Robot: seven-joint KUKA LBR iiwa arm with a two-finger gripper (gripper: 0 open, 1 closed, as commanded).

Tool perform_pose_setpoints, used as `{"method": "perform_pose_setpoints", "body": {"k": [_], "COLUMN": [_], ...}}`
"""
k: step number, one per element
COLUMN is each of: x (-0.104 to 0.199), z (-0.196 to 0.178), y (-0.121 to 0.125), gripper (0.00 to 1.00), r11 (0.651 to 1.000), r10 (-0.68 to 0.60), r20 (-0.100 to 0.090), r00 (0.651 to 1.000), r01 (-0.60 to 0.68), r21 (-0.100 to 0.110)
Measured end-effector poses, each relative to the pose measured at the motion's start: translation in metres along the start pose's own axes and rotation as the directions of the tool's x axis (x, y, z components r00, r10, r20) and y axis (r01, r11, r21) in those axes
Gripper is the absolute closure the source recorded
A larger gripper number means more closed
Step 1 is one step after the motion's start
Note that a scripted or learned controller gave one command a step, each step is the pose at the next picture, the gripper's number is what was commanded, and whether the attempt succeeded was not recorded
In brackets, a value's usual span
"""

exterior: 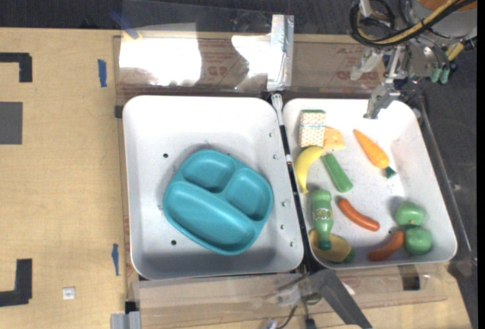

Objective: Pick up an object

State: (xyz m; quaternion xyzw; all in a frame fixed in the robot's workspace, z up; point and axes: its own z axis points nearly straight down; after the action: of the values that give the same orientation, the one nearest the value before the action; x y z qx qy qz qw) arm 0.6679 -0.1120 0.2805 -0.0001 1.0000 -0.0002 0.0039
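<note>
Seen from above, two white bins sit side by side. The left bin (pixel 144 130) holds a teal divided plate (pixel 218 200). The right bin (pixel 436 168) holds toy food: a banana (pixel 305 165) at nine o'clock, a carrot (pixel 373 150) near twelve, a green bottle (pixel 321 212) at seven. The gripper (pixel 381 96) hangs above the bin's twelve o'clock rim, holding nothing; its opening cannot be judged.
</note>
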Motion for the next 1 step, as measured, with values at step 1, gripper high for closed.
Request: {"method": "perform_pose_setpoints", "body": {"k": [1], "x": [0.0232], "z": [0.1106], "y": [-0.0497], "gripper": [0.0], "r11": [0.975], "r10": [-0.224], "r20": [-0.009], "r00": [0.975], "r01": [0.224], "r21": [-0.004]}}
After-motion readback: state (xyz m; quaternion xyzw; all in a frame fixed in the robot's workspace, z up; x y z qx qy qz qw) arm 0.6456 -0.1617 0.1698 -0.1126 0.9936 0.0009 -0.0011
